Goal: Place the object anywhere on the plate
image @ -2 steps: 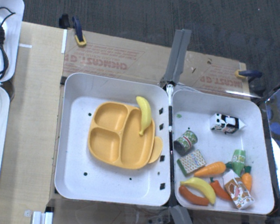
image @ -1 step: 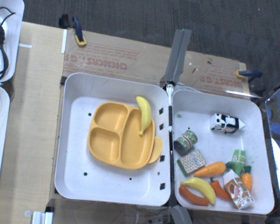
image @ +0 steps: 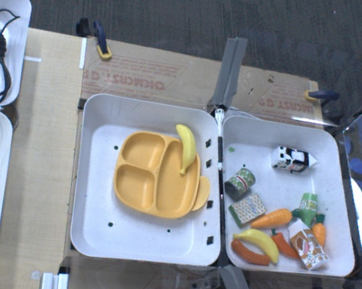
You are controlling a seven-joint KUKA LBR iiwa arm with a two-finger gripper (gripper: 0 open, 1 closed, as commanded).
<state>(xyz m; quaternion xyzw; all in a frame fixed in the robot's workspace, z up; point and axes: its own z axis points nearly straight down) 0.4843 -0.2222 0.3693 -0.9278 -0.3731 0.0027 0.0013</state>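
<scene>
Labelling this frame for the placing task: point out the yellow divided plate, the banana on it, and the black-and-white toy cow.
Yellow divided plate [image: 138,191]: camera view, lower-left compartment.
Yellow banana [image: 186,147]: camera view, mid-body.
Black-and-white toy cow [image: 292,161]: camera view, its body.

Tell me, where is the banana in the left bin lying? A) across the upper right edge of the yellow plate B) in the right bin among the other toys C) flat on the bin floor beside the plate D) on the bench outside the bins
A: the banana rests over the upper right edge of the yellow divided plate in the left bin.
</scene>
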